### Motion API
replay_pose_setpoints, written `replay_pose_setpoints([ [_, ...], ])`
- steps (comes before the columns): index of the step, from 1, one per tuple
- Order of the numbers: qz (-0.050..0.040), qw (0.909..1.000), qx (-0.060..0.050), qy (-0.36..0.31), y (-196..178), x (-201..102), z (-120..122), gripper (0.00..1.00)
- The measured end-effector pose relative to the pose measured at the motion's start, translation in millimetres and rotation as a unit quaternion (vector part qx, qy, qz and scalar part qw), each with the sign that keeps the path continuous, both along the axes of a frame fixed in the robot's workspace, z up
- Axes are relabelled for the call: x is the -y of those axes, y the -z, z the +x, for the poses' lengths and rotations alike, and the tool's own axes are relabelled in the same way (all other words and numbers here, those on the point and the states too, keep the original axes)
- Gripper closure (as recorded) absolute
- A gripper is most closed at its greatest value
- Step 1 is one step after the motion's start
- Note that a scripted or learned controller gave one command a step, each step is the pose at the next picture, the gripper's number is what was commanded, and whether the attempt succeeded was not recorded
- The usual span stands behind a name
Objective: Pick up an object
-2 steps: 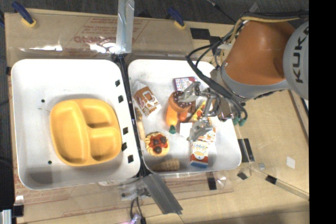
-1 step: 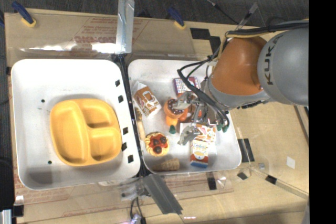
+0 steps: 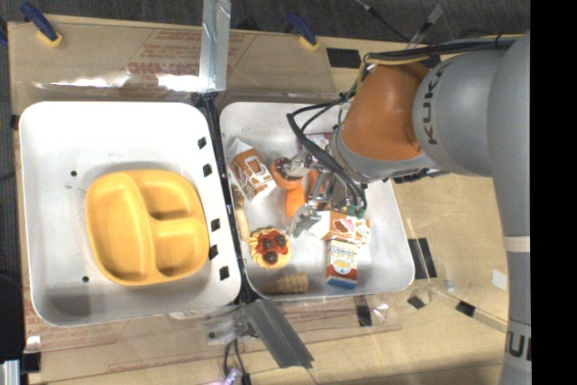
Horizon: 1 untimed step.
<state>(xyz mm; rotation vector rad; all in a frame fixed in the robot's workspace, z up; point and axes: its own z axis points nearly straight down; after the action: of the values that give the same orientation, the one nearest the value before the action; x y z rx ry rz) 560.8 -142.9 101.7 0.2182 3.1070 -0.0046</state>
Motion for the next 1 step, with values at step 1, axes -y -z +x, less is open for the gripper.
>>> replay_pose_setpoints([
  [1,-0.0118,0.9999,0.001,0.011,0.5,-30.0,-17.0,0.00],
])
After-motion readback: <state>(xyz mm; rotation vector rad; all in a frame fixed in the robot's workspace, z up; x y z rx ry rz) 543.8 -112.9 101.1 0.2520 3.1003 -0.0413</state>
